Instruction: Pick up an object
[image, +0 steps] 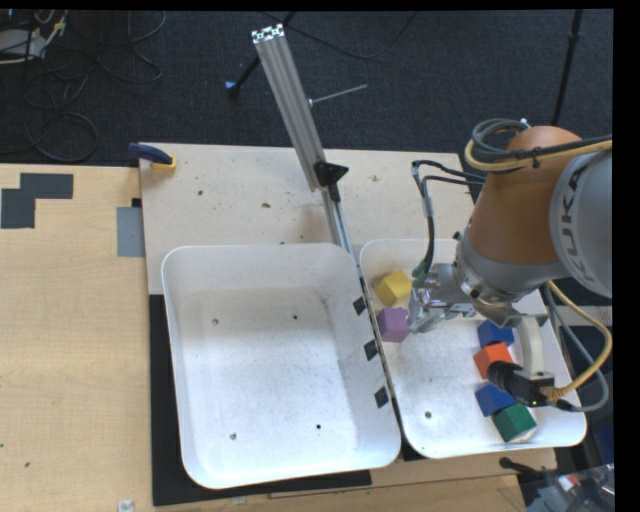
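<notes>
Pincer (425, 310) state cannot tell; hangs beside purple cube (394, 324) near right bin (440, 445) left wall; centre over cube before closing.

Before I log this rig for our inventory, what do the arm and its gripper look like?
The arm is grey and rounded, with a broad orange band above the wrist and dark lettering on its grey shell. Grey and black cables loop beside the band. The gripper is a small silver metal piece.
</notes>
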